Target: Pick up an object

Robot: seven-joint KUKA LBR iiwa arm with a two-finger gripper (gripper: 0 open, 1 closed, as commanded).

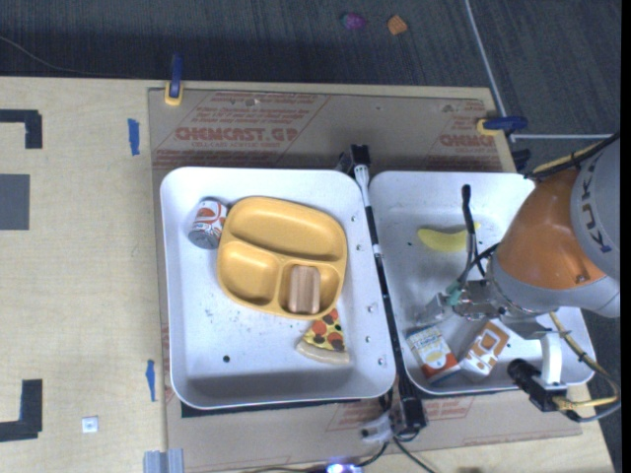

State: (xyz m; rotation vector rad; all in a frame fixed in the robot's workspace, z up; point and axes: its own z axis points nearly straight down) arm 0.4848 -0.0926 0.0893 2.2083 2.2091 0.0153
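We see pincer in right white bin, grip state unclear | yellow banana at 12 o'clock | small cartons at 6 o'clock.

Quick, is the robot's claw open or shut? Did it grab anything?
Gripper: low over the right bin, near the small carton. Whether it is open, shut, or holding something cannot be told from this view.
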